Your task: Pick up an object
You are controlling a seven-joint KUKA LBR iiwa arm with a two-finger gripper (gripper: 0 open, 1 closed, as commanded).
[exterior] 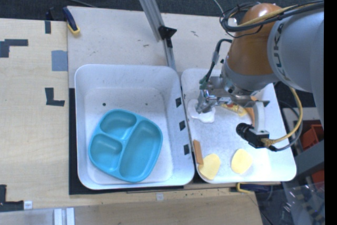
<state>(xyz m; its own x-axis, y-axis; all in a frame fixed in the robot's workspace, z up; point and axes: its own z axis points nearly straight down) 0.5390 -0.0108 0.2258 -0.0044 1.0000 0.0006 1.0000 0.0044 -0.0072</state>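
Observation:
My gripper point(204, 104) hangs low over the upper left part of the right bin point(279, 166), reaching down from the grey and orange arm. Directly beneath its tip lies a small white object point(204, 116), touching or nearly touching it. An orange and yellow item point(235, 108) peeks out from under the wrist just to the right, partly hidden. Two pale yellow pieces point(210, 166) point(241, 161) lie near the bin's front edge. A thin brown stick point(198, 151) rests along the bin's left wall.
The left bin point(95, 81) holds a blue divided plate point(126, 144) in its front half. A slanted metal pole point(149, 2) crosses the bench behind the bins. The arm covers the back right of the right bin.

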